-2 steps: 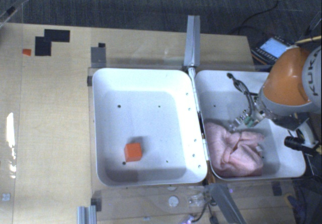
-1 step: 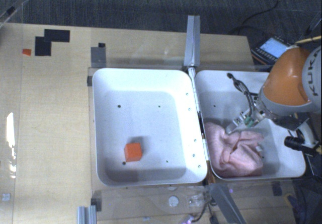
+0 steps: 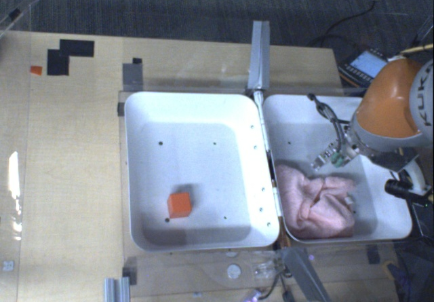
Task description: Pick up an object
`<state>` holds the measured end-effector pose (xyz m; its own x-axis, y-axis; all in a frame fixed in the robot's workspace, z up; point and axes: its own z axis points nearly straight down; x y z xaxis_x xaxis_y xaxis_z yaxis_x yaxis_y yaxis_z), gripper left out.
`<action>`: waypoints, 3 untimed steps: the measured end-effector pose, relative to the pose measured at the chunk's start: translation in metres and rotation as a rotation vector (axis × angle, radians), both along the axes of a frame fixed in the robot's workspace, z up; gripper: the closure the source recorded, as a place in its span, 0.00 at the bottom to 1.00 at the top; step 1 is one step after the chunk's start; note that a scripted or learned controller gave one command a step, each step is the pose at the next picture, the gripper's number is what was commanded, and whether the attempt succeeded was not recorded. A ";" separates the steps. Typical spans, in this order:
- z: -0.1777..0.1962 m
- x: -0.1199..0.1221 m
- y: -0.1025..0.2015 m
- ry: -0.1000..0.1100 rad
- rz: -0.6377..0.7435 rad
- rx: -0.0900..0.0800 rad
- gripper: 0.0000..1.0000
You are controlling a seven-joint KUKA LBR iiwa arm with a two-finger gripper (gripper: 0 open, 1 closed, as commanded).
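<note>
Reaching in from the right edge of the frame, the grey arm with its orange band (image 3: 390,100) hangs over the right bin (image 3: 298,114), its gripper (image 3: 333,157) poised just above the upper edge of a crumpled pink cloth (image 3: 317,200). The fingertips are small and blurred, so whether they are spread or closed cannot be told, and nothing can be seen between them. The pink cloth lies bunched in the lower half of the right bin, toward the lower right of the frame. In the left bin (image 3: 196,117), an orange block (image 3: 180,205) sits alone near the lower left corner of that bin, well apart from the gripper. The two bins stand side by side on a pale wooden bench (image 3: 68,178).
</note>
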<state>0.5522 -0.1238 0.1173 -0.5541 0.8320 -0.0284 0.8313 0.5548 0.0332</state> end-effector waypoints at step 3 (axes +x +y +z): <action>-0.024 -0.019 0.020 0.023 0.134 0.001 0.00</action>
